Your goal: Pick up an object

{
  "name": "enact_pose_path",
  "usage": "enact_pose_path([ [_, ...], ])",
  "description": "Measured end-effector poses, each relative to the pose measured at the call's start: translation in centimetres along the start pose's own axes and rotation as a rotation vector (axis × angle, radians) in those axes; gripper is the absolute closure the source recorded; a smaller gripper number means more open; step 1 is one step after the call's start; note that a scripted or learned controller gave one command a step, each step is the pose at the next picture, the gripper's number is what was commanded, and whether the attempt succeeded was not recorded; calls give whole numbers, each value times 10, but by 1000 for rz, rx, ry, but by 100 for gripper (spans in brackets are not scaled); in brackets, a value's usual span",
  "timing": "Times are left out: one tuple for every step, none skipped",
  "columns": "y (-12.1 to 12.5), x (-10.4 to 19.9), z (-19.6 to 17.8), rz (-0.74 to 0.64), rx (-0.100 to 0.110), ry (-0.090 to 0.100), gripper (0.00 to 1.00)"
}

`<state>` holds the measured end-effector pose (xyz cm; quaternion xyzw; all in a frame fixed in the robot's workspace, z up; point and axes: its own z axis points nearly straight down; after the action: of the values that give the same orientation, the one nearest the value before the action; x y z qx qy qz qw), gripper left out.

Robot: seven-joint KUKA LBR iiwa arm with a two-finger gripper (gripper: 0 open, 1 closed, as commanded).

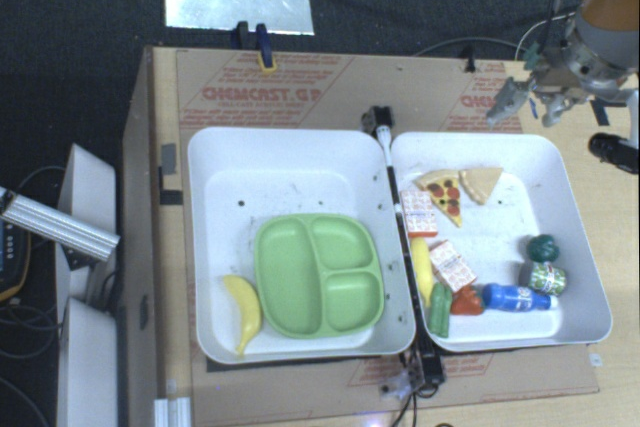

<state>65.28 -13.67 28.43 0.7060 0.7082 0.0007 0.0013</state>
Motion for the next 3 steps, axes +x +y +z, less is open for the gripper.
enact_pose_path([
  [-16,12,127,2,5,2,0],
  [3,46,201,-1,4,1,0],
  [6,46,186,-4,-4,1,100],
])
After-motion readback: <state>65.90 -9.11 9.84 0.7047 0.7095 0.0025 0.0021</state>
